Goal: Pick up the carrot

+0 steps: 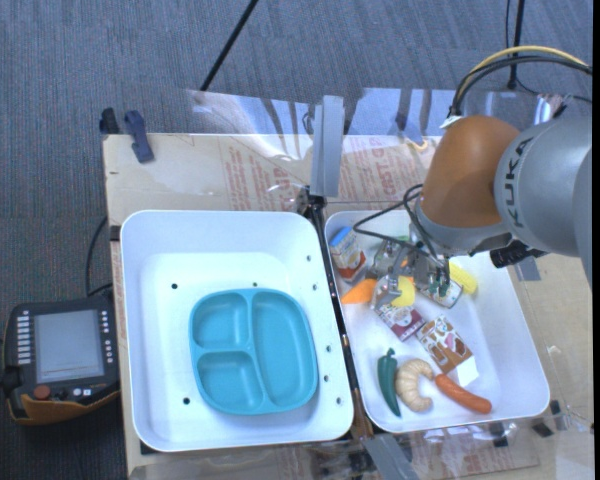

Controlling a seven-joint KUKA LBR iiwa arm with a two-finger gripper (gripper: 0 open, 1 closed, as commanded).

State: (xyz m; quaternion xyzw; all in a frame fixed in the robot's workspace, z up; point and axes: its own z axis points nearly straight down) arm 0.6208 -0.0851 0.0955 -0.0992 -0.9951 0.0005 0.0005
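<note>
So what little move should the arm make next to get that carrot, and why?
Probably a short shift toward the left bin's side and slightly down. The gripper hangs over the clutter in the right bin, while the carrot lies just beside it, near the wall between the bins. Nothing orange sits under it yet, so it likely needs centring over the carrot first.
</note>
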